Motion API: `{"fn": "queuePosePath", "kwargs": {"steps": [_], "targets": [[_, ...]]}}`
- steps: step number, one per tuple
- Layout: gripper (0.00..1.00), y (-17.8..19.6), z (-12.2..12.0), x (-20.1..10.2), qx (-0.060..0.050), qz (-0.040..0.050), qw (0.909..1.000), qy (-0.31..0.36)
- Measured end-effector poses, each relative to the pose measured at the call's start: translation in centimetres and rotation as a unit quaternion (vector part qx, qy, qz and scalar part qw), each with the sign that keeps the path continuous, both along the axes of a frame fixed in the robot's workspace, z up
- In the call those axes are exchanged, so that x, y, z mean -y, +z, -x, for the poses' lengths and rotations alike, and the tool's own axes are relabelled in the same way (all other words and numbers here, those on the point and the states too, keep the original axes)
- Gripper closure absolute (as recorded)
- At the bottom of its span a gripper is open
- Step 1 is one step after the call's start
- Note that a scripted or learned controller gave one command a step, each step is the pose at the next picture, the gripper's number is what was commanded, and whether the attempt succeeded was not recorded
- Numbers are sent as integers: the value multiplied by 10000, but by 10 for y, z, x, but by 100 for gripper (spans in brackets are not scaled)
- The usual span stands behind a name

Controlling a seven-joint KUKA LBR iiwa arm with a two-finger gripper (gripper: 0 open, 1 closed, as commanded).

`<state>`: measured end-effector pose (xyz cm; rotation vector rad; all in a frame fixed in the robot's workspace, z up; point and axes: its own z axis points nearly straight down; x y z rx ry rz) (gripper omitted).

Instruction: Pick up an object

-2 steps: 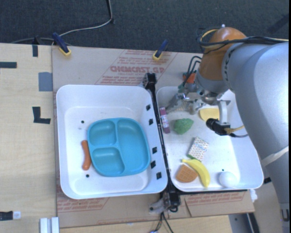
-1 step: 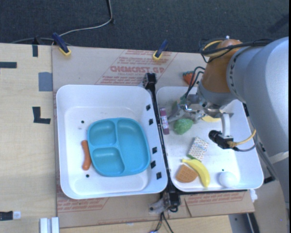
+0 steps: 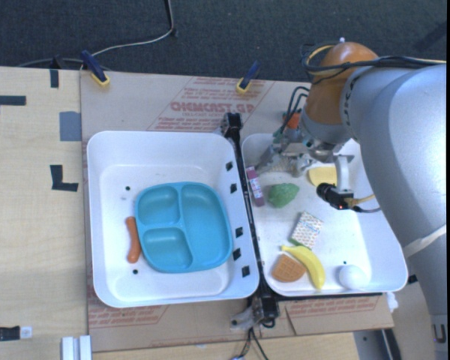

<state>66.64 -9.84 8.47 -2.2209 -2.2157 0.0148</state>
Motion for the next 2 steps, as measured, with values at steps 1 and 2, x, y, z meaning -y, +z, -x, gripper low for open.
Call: {"fn": "queuePosePath", "kwargs": {"steps": [1,2], "targets": [[0,0,0,0,1,5,10000,0],[0,0,0,0,1,3,10000,1]]}}
